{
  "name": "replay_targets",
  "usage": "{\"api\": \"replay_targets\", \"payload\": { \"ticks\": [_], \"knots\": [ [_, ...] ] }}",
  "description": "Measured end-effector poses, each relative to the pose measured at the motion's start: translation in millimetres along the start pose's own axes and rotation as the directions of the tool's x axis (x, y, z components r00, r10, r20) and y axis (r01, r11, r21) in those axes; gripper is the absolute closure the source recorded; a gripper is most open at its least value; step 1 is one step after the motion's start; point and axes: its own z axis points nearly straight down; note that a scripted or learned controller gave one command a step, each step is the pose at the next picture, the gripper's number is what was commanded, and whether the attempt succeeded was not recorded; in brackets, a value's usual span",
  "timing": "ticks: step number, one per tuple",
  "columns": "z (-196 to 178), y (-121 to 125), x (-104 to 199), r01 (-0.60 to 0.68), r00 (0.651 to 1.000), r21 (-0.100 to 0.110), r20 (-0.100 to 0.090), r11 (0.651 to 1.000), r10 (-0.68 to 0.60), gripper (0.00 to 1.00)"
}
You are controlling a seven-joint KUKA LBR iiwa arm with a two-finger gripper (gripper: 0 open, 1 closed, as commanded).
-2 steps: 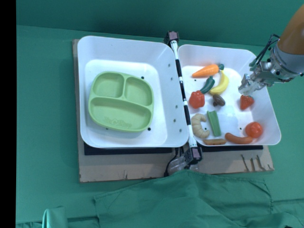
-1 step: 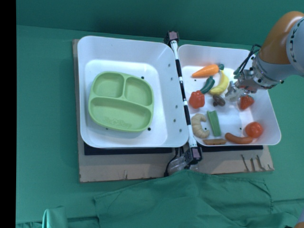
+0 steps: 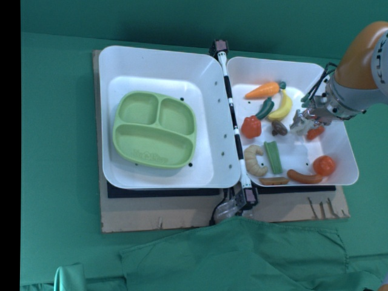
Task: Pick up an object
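Tool hangs low at three o'clock in the right bin, finger state cannot be told; small red piece lies just beside it at five o'clock; judged light, rigid, slick plastic; grip across its narrow middle.

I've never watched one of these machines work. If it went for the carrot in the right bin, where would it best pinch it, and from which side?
Probably across the thick orange middle of the carrot, coming straight down from above. It lies flat and long, leafy end toward the banana, so fingers closing across its width should grip best. The bin's far wall sits close behind it.
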Motion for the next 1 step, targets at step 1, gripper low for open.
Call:
{"api": "replay_targets", "payload": {
  "ticks": [1],
  "knots": [
    [-106.1, -0.3, 23.7, 0.004, 1.0, -0.014, 0.002, 1.0, -0.004, 1.0]
  ]
}}
